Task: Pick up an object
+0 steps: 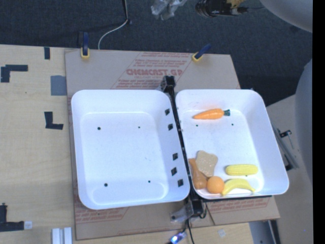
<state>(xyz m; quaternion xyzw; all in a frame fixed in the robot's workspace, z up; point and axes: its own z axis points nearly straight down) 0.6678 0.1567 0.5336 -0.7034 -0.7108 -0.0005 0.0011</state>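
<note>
Located the hand (170,1) high at the far side of the worktop (30,136), beyond the far rims of both bins, blurred in the camera view. Cannot tell whether apart or together; nothing discernible in its grasp. Judged as task not yet accomplished: no object lifted, all candidates lying in the right bin (260,105), well apart from the hand and on its near side. Left to do, by this judgement: descent into that bin, closure on one item, lift clear. Counted two white bins, side by side and touching along the middle: the left bin (81,103) nearer-left of the hand, the right bin nearer-right, toward the arm's side. Counted six items in the right bin. One carrot (208,114), closest to the hand, alone in the far half and the easiest pick by this judgement. One corn cob (241,170) and one banana (237,187) at the corner farthest from the hand. One orange (215,185) touching the banana. One bread slice (206,162) resting on one brown oblong item (197,177), identity unclear. Counted also one cardboard sheet (147,72) under the bins, with two clamps (85,49) on its far edge.
</note>
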